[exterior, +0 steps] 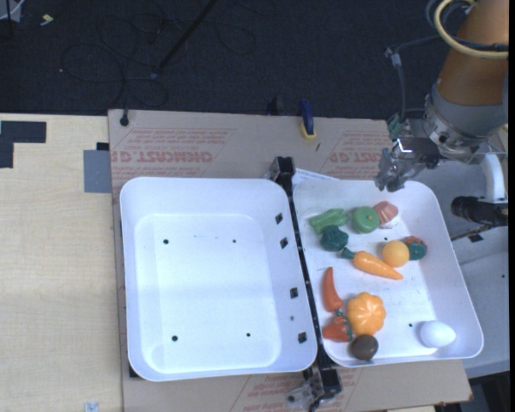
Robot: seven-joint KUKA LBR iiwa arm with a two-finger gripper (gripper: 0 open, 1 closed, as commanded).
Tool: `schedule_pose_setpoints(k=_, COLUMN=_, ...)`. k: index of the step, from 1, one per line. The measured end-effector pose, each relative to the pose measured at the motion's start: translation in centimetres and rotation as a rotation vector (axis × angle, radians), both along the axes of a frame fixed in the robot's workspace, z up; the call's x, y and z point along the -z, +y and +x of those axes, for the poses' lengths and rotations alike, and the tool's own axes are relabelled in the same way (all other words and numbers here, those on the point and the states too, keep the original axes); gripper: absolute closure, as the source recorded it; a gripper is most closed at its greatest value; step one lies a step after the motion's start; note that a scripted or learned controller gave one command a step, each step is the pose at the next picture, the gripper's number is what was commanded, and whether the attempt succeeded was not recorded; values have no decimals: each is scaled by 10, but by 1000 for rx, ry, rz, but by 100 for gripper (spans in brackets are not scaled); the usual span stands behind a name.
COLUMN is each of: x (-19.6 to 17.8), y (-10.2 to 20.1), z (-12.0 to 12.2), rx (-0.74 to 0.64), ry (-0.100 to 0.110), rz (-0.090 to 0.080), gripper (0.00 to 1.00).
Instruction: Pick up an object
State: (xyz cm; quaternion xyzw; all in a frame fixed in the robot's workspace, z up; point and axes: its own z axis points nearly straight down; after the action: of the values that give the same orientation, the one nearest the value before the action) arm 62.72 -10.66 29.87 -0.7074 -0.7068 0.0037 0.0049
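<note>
Presently I note the left bin [146, 230] bare-floored, while toys crowd the right bin [459, 294]: carrot [378, 265] touching orange ball [395, 253]. My gripper [393, 177] hovers over the far rim; finger state indeterminable. A descent risks pinching two neighbours or striking the rim.

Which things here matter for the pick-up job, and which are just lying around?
For the job:
gripper, above the right bin's far edge
right bin
toy food in it: carrot, pumpkin, white egg, red chilli

Just lying about:
left bin
cardboard sheet under the bins
blue clip at its far edge
</note>
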Motion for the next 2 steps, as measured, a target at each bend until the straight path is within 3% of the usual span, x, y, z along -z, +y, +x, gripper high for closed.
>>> schedule_pose_setpoints(k=1, x=119, y=48, z=15, rx=-5, ry=-1, rz=1, gripper=100)
schedule_pose_setpoints(k=2, x=-84, y=26, z=12, rx=-2, ry=-27, rz=-5, gripper=100)
